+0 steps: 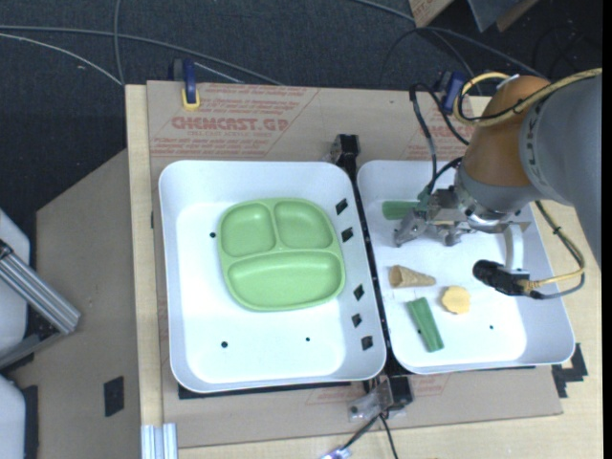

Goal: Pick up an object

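Gripper [432, 226] is hovering at right-centre frame, open and holding nothing; the cone-shaped piece [410, 276] is lying just below it, long axis running left-right across the right bin [550, 338].

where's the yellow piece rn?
Camera view: the yellow piece lies in the right bin, toward its front, just right of the green stick and the tan cone, below the gripper.

Pale green divided plate [282, 253], dark green stick [425, 324], yellow piece [456, 300], white bins [182, 285].
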Action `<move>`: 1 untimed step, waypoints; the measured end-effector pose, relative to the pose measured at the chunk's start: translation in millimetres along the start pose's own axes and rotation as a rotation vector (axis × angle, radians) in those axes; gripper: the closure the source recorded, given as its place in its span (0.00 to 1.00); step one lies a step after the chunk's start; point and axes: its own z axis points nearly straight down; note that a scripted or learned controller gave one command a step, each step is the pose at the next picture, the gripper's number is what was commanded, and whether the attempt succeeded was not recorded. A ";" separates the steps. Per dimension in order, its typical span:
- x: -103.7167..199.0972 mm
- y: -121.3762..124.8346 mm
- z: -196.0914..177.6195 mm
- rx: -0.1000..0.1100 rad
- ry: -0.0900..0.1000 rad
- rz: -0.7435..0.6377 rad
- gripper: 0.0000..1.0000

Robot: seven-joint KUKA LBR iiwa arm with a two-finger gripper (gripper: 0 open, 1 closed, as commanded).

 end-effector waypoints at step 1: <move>-0.1 1.5 -13.4 -0.005 0.000 0.001 1.00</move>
